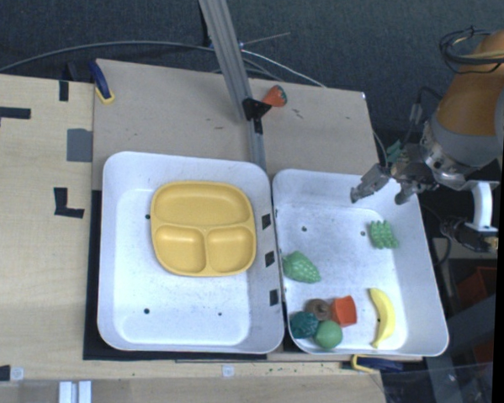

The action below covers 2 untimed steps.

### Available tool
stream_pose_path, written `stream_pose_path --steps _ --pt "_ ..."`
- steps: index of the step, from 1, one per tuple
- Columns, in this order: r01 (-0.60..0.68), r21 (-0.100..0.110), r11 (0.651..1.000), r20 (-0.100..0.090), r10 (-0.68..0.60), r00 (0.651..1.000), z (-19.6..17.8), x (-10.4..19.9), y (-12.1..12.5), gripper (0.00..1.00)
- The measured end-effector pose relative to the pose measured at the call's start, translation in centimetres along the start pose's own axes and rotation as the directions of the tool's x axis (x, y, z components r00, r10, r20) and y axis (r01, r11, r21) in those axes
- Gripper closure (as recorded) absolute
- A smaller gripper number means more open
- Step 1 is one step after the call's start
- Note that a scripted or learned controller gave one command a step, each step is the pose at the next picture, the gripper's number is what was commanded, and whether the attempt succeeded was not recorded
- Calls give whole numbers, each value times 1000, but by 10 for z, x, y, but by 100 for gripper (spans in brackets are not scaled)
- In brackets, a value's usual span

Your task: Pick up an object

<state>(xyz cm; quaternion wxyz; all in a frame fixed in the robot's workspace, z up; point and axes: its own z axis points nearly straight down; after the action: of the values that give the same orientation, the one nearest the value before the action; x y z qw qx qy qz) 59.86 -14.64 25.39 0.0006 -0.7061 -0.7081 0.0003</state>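
1. The gripper (383, 188) hangs over the upper rim of the right bin (345, 193), at about one o'clock from that bin's middle; its two dark fingers are spread apart with nothing between them.
2. A banana (383, 317), smooth, yellow and curved, lies near the bin's four o'clock corner, its long axis running roughly twelve to six, bowed toward three o'clock.
3. A bumpy green grape cluster (383, 234) sits just below the gripper, at two o'clock in the bin.
4. A knobbly green leafy piece (301, 267) lies toward nine o'clock, long axis slanting from ten to four.
5. At six o'clock an orange-red block (344, 311), a brown ring-like piece (318, 308), a dark teal lump (304, 325) and a round green fruit (329, 334) cluster, touching.
6. The left bin (114, 257) holds a glossy yellow tray (204, 228) with three compartments.
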Motion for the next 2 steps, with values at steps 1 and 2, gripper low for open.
stream_pose_path --steps 1,2 --pt "0 0 1000 0 0 1000 0 0 0 0" --pt "-2 7 1000 1 2 1000 64 -4 -2 0"
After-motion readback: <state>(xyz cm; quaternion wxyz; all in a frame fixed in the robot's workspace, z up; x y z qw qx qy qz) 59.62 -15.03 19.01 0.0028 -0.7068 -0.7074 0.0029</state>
